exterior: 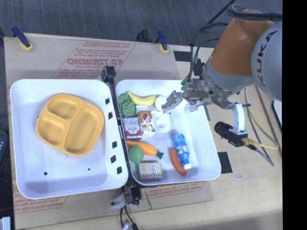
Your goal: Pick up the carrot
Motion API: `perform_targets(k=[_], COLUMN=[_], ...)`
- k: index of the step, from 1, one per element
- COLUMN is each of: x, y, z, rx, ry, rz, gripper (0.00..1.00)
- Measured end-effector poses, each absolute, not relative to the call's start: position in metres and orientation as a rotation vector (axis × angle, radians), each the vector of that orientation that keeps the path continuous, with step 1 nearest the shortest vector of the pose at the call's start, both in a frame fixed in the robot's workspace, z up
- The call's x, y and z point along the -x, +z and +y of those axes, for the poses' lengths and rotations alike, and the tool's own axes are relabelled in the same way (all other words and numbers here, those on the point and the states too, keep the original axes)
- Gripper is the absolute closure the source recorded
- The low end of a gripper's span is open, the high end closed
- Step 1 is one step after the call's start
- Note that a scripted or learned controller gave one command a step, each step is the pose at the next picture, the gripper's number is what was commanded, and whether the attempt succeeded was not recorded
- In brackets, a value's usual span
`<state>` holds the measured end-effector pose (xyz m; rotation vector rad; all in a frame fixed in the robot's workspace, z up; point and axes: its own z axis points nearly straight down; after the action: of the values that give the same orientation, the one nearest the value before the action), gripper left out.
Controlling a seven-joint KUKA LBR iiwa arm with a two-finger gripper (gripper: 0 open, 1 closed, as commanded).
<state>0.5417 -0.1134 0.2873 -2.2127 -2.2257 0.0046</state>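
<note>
I saw the carrot (pixel 142 148) low in the right bin (pixel 204 123), touching a lime (pixel 136 155) at centre frame, while my gripper (pixel 178 101) hovered up-right with its fingers apart and holding nothing, so I judged a descent could nudge the lime and grab it instead.

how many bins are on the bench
2: left bin holds a yellow plate; right bin holds the carrot and other food.
</note>
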Motion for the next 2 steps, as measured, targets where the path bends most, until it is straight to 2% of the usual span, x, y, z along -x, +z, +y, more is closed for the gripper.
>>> perform_targets(k=[1,2], x=[-0.499,-0.501], y=[0.202,0.091], z=[-0.082,-0.092], rx=[2.220,2.252], ry=[0.006,0.004], rz=[-2.216,-2.185], gripper=[0.00,0.00])
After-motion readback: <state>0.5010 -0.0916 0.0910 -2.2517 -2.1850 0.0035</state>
